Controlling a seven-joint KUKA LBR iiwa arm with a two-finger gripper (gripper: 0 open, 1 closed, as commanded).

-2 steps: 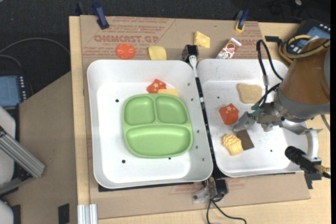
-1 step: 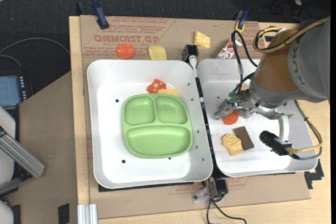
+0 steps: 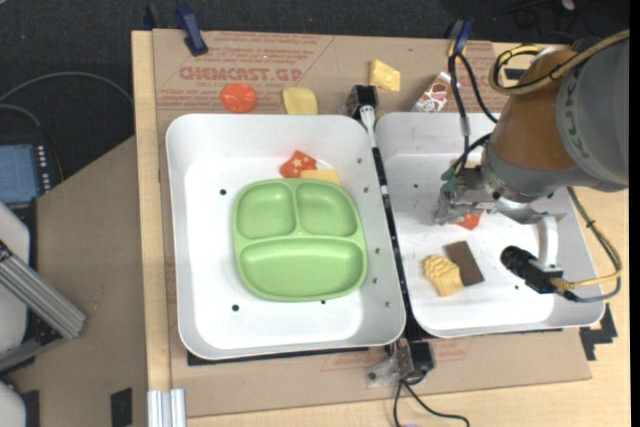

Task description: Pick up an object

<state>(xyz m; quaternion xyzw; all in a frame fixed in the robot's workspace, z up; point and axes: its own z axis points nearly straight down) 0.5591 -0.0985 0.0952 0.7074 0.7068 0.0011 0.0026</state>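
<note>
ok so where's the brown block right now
The brown block lies in the right bin, toward its front, touching the yellow waffle-like piece on its left and just below the arm's pincer.

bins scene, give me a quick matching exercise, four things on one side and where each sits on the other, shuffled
Things:
1. green divided plate
2. brown block
3. orange round piece
4. gripper

Places:
A. on the cardboard beyond the left bin
B. in the right bin, beside a yellow piece
C. middle of the left bin
D. low over the right bin

Pairs: 1-C, 2-B, 3-A, 4-D
</note>
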